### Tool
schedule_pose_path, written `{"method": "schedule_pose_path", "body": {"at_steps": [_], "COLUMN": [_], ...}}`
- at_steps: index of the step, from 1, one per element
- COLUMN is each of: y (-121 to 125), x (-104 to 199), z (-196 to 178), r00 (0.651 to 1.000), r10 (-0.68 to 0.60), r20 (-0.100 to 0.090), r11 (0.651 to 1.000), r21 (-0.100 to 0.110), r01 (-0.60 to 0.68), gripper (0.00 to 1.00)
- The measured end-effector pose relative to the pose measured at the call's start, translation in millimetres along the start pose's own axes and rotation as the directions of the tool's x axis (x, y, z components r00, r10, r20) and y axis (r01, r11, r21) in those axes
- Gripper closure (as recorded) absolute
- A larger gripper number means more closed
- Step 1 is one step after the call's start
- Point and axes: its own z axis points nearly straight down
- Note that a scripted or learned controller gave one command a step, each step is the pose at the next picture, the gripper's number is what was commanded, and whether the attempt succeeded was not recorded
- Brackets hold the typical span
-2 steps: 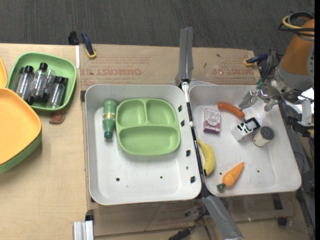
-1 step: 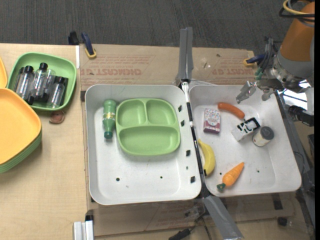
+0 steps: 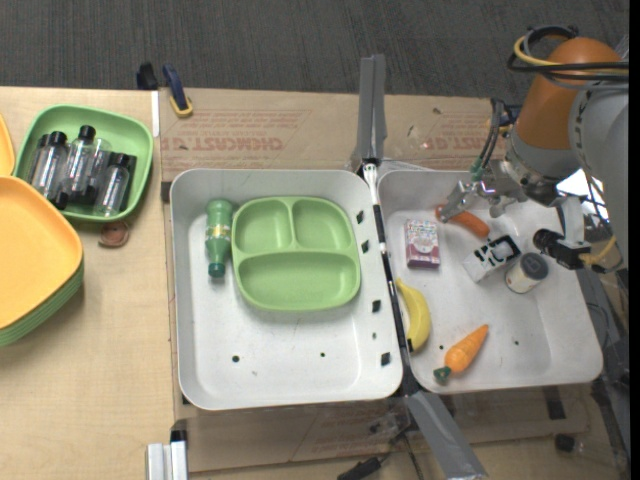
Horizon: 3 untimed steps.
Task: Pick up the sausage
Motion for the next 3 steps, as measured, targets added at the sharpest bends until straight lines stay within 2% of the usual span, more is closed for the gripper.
{"method": "schedule_pose_path", "body": {"at_steps": [1, 2, 3], "y": [2, 2, -34], "x": [14, 13, 56], "z": [14, 4, -122], "r00": [0.999, 0.998, 0.994], "r10": [-0.054, -0.055, 0.108], "r20": [0.0, 0.001, 0.0], "r11": [0.999, 0.998, 0.994], "r21": [0.0, 0.0, 0.0], "r01": [0.054, 0.055, -0.108], "gripper": [0.0, 1.0, 1.0]}}
